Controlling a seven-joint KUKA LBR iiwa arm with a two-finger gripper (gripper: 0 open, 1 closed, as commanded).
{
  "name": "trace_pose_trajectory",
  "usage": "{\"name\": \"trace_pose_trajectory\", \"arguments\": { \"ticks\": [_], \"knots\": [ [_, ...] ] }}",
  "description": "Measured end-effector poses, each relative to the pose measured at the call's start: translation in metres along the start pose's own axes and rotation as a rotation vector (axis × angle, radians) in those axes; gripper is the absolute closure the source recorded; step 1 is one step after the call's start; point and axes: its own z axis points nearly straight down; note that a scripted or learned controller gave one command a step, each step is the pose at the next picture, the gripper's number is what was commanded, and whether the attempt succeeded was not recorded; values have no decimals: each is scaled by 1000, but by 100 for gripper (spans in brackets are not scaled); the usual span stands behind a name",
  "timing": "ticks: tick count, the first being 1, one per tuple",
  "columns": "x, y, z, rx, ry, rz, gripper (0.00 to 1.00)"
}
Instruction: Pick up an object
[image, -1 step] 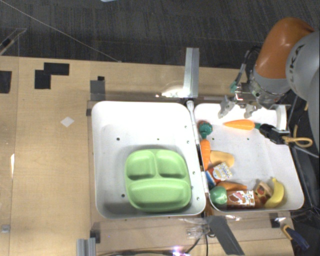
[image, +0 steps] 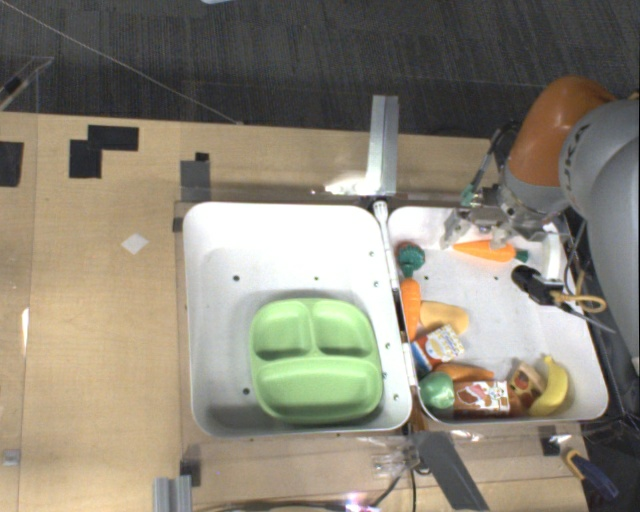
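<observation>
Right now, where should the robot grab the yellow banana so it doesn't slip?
Best guess: the middle of the banana, coming straight down from above. It lies flat in the right bin's near corner, curved along the wall, with a carton close beside it. The fingers should close across its narrow width, where there's some room.

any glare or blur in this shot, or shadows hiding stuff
Camera view: bright glare on the metal bracket above the bins; the green compartment plate casts a soft shadow on the left white bin; small toys in the right white bin look slightly soft.
</observation>
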Motion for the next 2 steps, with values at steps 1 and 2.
{"name": "trace_pose_trajectory", "arguments": {
  "ticks": [1,2],
  "knots": [
    [-18,-2,9,-3,8,34,0],
    [-56,-10,21,18,2,38,0]
  ]
}}
